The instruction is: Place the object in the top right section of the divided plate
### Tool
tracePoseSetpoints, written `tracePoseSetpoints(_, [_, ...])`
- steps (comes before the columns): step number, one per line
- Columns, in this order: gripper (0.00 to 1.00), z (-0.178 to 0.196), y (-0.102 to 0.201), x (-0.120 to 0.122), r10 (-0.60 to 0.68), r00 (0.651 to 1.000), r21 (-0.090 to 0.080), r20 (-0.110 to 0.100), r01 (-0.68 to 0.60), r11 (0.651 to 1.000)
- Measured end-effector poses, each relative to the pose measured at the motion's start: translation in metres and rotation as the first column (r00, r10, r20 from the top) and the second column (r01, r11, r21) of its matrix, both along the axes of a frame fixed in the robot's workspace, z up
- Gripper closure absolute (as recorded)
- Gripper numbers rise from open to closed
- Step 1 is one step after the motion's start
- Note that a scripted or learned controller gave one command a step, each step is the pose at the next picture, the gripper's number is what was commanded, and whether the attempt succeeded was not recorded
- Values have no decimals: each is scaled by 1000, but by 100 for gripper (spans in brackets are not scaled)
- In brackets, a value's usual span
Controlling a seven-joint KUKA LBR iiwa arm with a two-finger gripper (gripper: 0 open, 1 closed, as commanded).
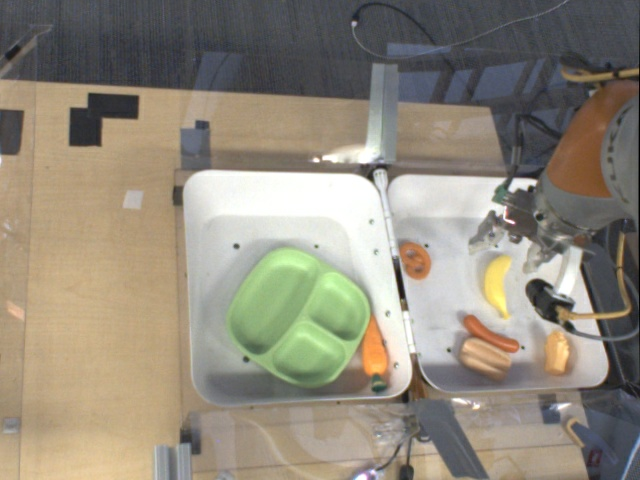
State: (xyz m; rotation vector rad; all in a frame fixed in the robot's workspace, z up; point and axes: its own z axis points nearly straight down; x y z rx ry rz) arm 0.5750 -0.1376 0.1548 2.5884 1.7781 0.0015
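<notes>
Text check | nothing readable here: no labels, brands, numbers or signs can be made out on anything in this view

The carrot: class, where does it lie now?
The carrot lies in the left bin, against its right wall, just right of the green divided plate.

arm cut off at right edge

carrot [373,351] partly tucked under green plate [298,316] rim; small orange piece [557,353] too small to identify.

green divided plate [298,316], yellow banana [497,285], orange carrot [374,349], white bins [215,218]
</notes>
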Motion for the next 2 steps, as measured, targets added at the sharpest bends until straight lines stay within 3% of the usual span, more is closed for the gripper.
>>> tracePoseSetpoints(1, [0, -12, 24, -43, -331, 944, 1, -2, 331, 944])
tracePoseSetpoints(2, [0, -43, 30, -37, -778, 628, 1, -3, 778, 628])
